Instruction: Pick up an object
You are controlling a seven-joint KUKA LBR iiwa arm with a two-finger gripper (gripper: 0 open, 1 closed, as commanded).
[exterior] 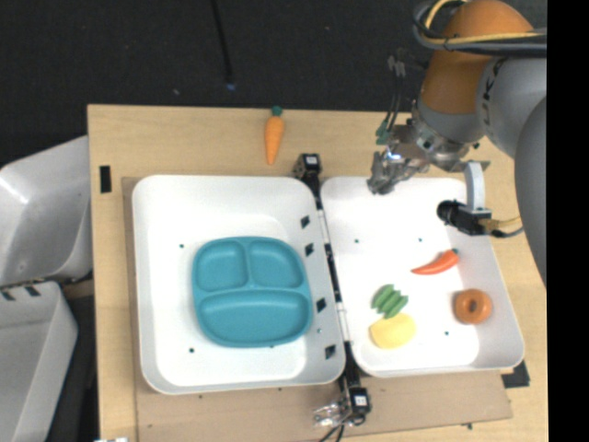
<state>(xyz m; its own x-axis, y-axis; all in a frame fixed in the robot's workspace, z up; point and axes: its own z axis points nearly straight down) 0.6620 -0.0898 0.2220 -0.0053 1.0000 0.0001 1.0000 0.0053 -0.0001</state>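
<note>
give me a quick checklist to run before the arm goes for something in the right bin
1. Objects available in the right bin: red chili pepper, green vegetable, yellow piece and brown donut all lie there: ok.
2. Gripper position: over the bin's far left corner, away from every object: not ok for a grasp yet.
3. Gripper carrying nothing: cannot tell.
4. Target spacing: chili and donut lie apart from the others, ok; green vegetable and yellow piece touch or nearly touch, not ok.
5. Stray items: carrot lies on the bench behind the bins; blue divided plate sits in the left bin: ok, neither blocks the path.
</note>
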